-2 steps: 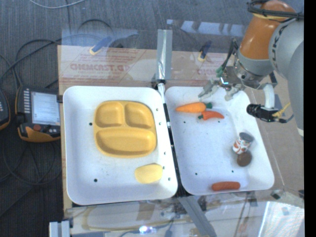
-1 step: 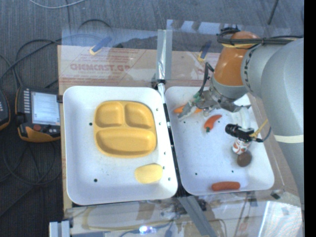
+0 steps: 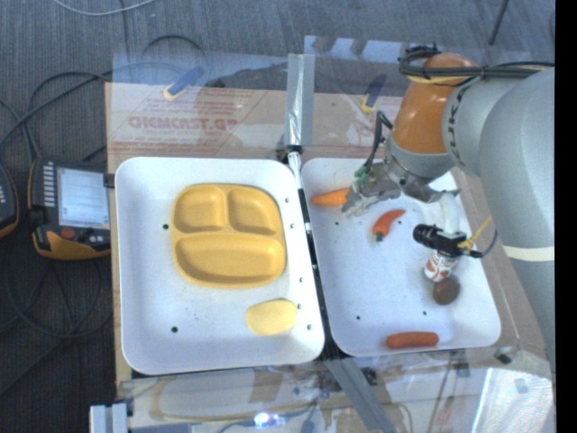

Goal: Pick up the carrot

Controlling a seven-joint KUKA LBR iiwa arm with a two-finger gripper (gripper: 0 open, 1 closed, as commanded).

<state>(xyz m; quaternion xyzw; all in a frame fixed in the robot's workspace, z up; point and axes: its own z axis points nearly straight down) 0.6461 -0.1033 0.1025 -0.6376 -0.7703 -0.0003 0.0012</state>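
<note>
Two white bins sit side by side on the bench. The left bin (image 3: 144,260) holds two things: one yellow divided tray (image 3: 230,233) with three compartments, lying flat in the middle, and one pale yellow oval piece (image 3: 271,316) just below the tray's lower right corner.

The right bin (image 3: 397,305) holds five loose things. There is one carrot (image 3: 327,198), which lies near the bin's upper left corner, close to the wall shared with the left bin, its length running roughly left to right. The gripper (image 3: 359,195) is low over the bin at the carrot's right end, seemingly touching it; how far the tool is spread cannot be made out from this angle, nor whether it grips the carrot. One small red-orange chili pepper (image 3: 389,223) lies just right of the gripper, tilted. Further right are one small white-and-red container (image 3: 438,266) and, just below it, one brown round object (image 3: 445,291). One reddish sausage (image 3: 412,339) lies along the bin's near edge.
</note>
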